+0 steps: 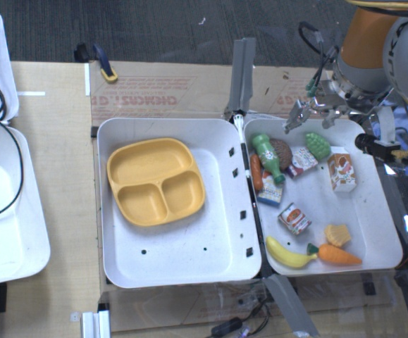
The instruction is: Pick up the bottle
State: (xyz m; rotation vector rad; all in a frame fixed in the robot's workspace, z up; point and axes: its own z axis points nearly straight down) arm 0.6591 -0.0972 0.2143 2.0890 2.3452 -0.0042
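The hand (309, 113) hangs over the right bin's (373, 248) far edge — fingers spread, holding nothing — the green bottle (267, 157) lying just beside it.

— What sits in the left bin (119, 259)?
— A tray (156, 182), toward its far left.
— And the right bin (383, 217)?
— The bottle (268, 158) lies at the far left, a carton (341, 172) to its right. A can (294, 219) sits mid-bin. At the near edge, a banana (289, 254) lies left of a carrot (338, 255).
— The gripper (311, 113)?
— Over the right bin's far edge, behind the bottle.
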